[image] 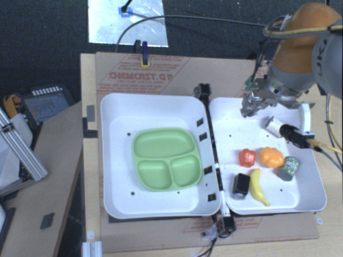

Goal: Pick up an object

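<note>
Arm was in from the right, wrist over the back-left part of the right bin. The jaws hung above bare bin floor near that bin's back-left corner. From this angle I couldn't tell whether they were spread or pressed together.

All the pickable items sat in the front half of the right bin, well apart from the jaws:
- red round item and orange fruit, side by side and nearly touching
- small green-and-white can just right of the orange fruit, tilted; couldn't tell if the two touched
- banana in front of the red item and the orange fruit, lying flat, its far tip close to the red item
- black block just left of the banana, in front of the red item

Left bin held a green three-compartment plate, roughly centred, compartments bare.

Both bins sat edge to edge on a cardboard sheet with red print, on the bench. A blue-and-yellow clamp gripped the sheet's back edge.
</note>
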{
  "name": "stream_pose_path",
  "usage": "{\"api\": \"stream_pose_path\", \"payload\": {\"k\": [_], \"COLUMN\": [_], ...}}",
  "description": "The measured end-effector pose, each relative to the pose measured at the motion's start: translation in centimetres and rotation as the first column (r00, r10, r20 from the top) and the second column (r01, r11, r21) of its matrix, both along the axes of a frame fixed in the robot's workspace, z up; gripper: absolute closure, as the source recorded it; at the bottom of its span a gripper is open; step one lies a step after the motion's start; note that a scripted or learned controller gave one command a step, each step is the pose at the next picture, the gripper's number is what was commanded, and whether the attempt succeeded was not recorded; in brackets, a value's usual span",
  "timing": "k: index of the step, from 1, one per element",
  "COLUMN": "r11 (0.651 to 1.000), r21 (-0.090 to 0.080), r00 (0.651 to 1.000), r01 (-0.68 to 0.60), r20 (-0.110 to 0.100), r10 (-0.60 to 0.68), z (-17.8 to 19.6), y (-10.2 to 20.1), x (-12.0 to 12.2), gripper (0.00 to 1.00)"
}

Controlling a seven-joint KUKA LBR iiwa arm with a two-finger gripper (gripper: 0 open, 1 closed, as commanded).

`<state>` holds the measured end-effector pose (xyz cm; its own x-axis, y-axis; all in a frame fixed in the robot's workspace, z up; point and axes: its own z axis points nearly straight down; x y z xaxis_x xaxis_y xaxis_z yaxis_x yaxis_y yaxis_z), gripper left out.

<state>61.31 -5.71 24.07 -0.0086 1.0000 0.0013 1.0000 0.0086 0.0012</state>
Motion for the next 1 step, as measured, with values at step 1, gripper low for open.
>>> {"api": "stream_pose_path", "payload": {"k": [1], "r11": [1.000], "r21": [0.001], "r00": [1.000], "r01": [-0.001], "r20": [0.000], "r10": [0.001], "z": [0.77], "y": [4.86], "x": [-1.78], "gripper": [1.00]}}
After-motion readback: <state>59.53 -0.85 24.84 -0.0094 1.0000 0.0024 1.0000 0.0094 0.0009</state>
